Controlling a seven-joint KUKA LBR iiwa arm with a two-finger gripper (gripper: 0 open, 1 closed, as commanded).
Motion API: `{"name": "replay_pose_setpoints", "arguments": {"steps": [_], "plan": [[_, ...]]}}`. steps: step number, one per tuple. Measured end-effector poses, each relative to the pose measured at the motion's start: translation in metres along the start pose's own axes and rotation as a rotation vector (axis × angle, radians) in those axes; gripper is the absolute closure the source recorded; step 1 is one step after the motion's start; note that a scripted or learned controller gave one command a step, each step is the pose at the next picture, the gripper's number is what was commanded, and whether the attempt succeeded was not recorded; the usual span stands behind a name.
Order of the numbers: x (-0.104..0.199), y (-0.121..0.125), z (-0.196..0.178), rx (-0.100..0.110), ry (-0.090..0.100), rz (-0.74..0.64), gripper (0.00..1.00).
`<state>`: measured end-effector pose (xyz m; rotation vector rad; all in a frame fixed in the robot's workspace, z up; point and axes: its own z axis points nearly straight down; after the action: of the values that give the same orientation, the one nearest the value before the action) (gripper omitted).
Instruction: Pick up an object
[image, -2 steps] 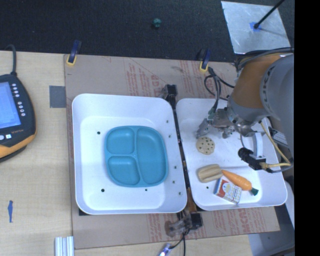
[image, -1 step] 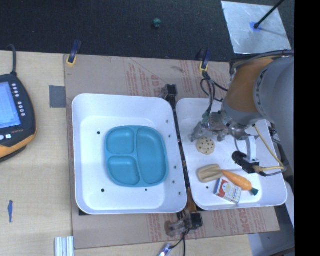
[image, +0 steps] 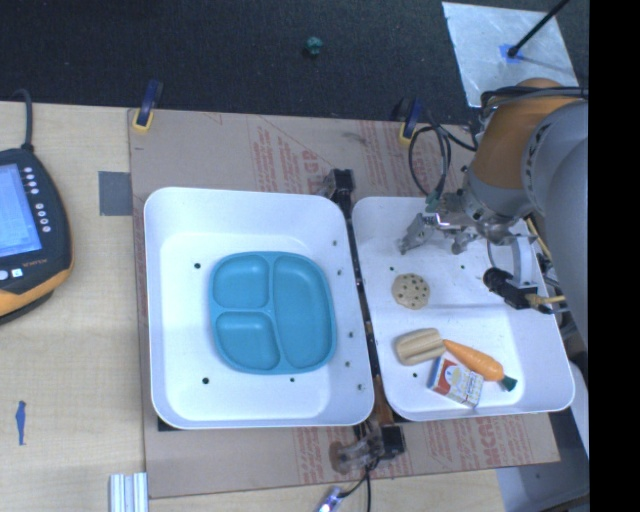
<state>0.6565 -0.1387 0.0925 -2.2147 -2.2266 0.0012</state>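
Right bin (image: 545, 395) contents: round speckled cookie (image: 410, 290) flat near centre; tan bread roll (image: 418, 345), orange carrot (image: 478, 361) and small carton (image: 456, 383) clustered toward near edge.

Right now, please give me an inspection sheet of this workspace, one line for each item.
Surface: bench with cardboard sheet, left bin and right bin.
Job's things: cookie, bread roll, carrot, small box, all in right bin.
Clutter: blue divided plate in left bin.
Gripper: gripper over right bin's far end, holding nothing seen.
Cables: black cable near arm.
Surroundings: handheld pendant at left.
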Motion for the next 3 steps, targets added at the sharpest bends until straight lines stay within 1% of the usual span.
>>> {"name": "replay_pose_setpoints", "arguments": {"steps": [1,2,3], "plan": [[0.047,-0.017,0.001,0.003,0.0,-0.001,0.0],[0.023,-0.049,0.001,0.003,-0.002,0.001,0.0],[0.023,-0.049,-0.009,0.005,-0.002,0.0,1.0]]}}
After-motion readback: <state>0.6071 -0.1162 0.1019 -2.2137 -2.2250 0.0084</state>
